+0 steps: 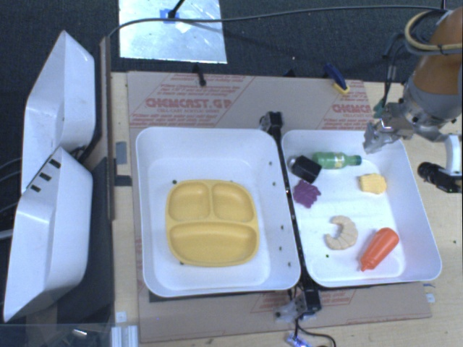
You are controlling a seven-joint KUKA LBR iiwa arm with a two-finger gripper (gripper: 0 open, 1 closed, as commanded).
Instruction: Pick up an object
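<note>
The right bin (416,215) holds a green bottle (335,160) with a black cap end (307,169), a purple piece (307,193), a yellow wedge (372,184), a beige croissant shape (342,233) and an orange carrot (379,249). My gripper (377,137) hangs at the bin's far right rim, above and right of the bottle, with nothing visibly in it. The grey wrist with its orange band (434,63) rises behind it.
The left bin (152,157) holds a yellow divided plate (213,221). Two white bins (51,172) lean stacked at the far left. A black clamp (273,121) sits where the bins meet. Cables run across the dark floor at the back.
</note>
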